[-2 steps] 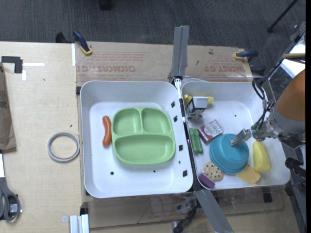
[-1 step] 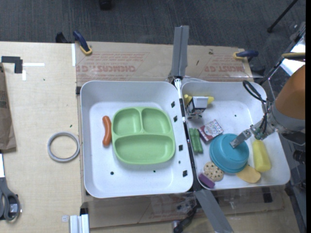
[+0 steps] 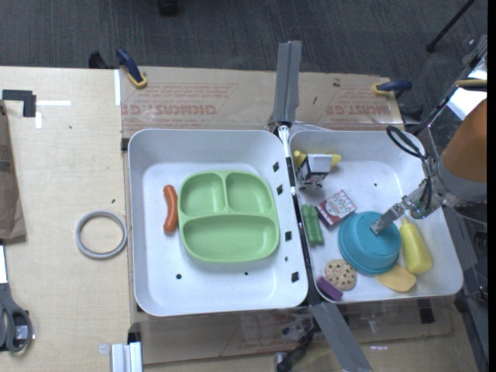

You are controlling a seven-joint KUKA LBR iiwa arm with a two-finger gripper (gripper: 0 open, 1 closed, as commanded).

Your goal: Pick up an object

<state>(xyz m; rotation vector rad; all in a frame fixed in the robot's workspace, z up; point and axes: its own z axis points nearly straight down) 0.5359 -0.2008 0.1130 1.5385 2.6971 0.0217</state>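
gripper [image 3: 385, 222] – lower right of frame, right over the blue bowl [image 3: 370, 242] | can't tell you its state | bowl's in the right bin [image 3: 364, 134] – yellow bottle [image 3: 415, 247] just beside it

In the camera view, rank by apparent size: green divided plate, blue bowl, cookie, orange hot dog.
Largest to smallest:
1. green divided plate
2. blue bowl
3 and 4. orange hot dog and cookie: too close to rank, since the hot dog is longer but thinner and the cookie is round.
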